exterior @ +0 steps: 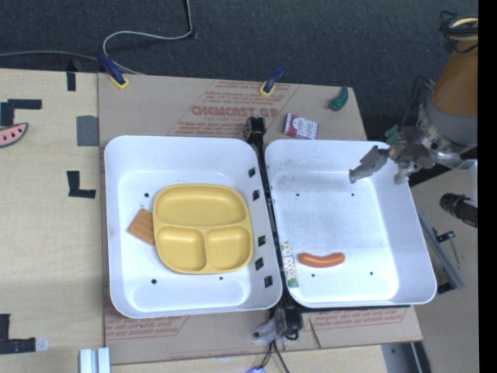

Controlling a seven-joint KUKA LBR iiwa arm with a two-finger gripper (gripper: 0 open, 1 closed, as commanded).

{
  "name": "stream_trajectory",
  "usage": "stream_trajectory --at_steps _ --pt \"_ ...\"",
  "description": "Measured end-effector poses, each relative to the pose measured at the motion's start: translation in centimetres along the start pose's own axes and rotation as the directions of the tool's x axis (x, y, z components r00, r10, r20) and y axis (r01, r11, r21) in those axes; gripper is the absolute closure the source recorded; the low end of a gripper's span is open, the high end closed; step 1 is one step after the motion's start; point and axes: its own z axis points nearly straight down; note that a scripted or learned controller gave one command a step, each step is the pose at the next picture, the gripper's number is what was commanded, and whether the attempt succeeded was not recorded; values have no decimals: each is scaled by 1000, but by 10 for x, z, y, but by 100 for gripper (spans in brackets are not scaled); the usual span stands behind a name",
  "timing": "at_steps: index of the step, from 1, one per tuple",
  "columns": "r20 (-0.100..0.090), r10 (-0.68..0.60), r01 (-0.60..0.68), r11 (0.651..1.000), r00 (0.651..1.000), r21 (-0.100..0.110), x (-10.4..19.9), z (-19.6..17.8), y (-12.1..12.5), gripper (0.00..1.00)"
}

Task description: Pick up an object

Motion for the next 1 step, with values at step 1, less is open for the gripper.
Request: stream_trajectory --at_steps 1 --pt "-1 -1 1 1000 1000 3 7 102 46 0"
